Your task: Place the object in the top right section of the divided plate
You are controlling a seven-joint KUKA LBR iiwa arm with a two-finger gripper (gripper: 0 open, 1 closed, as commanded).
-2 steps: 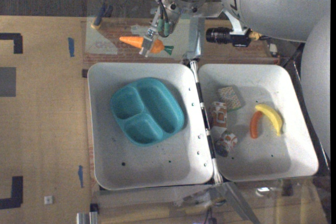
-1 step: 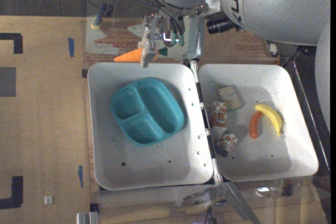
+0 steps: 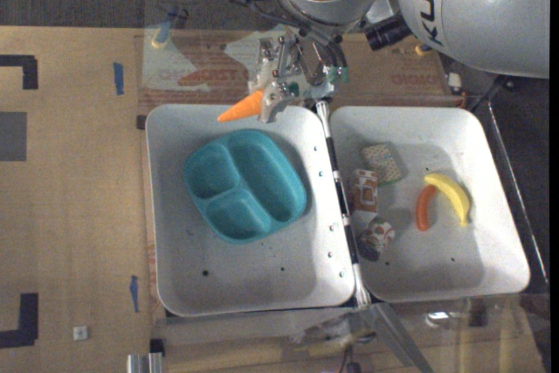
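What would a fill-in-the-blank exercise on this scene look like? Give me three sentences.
The teal divided plate sits in the view's ____ bin.
The plate has ____ sections.
The carrot beside the gripper is coloured ____.
Missing words: left; three; orange.

Stood side by side on the bench (image 3: 70, 214): left bin (image 3: 175, 275) and right bin (image 3: 489, 266), rims touching. Lay in the left bin, toward its far half: divided plate (image 3: 245, 183); hung over that bin's far rim, beyond the plate: carrot (image 3: 241, 108) at the gripper (image 3: 278, 96). Lay in the right bin: banana (image 3: 450, 196) just right of sausage (image 3: 423, 208), small packets (image 3: 374, 188) along its left side.
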